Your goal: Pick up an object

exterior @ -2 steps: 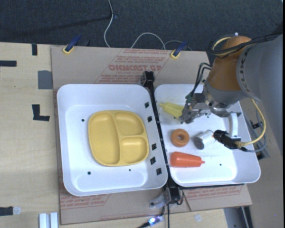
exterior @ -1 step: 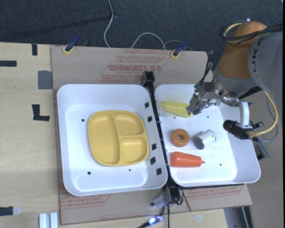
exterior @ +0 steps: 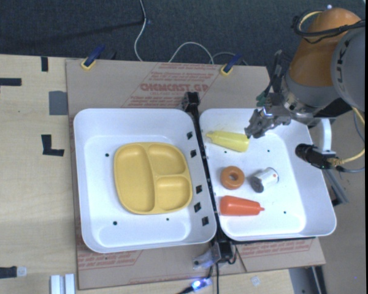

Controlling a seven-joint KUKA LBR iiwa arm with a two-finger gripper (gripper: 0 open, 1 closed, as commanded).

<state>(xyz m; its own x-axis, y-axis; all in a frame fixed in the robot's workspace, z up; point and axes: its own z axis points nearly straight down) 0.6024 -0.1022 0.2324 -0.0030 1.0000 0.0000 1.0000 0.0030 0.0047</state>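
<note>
Four small things lie in the right bin (exterior: 306, 225); the gripper (exterior: 256, 129) hangs beside the yellow corn (exterior: 228, 141), its state unreadable. A slanted approach could nudge the corn sideways instead of catching it.

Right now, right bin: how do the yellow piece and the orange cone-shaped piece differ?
The yellow piece lies at the bin's far side, right by the tool; the orange cone-shaped piece lies at the near side, apart from it. The yellow one tapers leftward, the orange one rightward. Both are elongated, lying flat in the right bin.
</note>
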